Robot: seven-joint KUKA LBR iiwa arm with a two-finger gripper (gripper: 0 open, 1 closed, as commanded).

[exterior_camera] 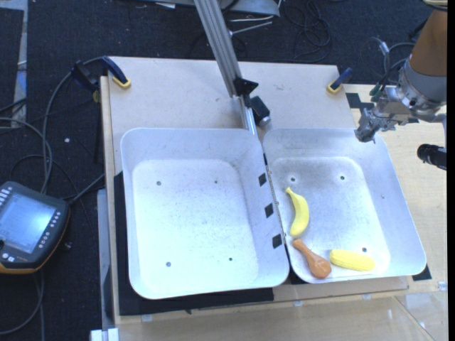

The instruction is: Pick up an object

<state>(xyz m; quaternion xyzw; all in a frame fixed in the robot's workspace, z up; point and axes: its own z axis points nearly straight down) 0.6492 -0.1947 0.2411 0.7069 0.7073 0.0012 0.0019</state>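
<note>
In the camera view, the grey two-finger gripper (367,132) is hovering over the far right corner of the right shallow white plastic bin (398,212); whether its jaws are apart, I cannot tell. The candidate objects are lying near that bin's front, well apart from the gripper: a curved yellow plastic banana (298,211), an orange toy drumstick (313,259) and a stubby yellow corn-like piece (351,260), probably scattered loosely so each can be picked singly.

A yellow banana (298,212) lies curved near the left wall of the right bin (384,183). Nearer the front lie an orange carrot (313,258) and, just beside it, a yellow corn cob (352,260).
</note>
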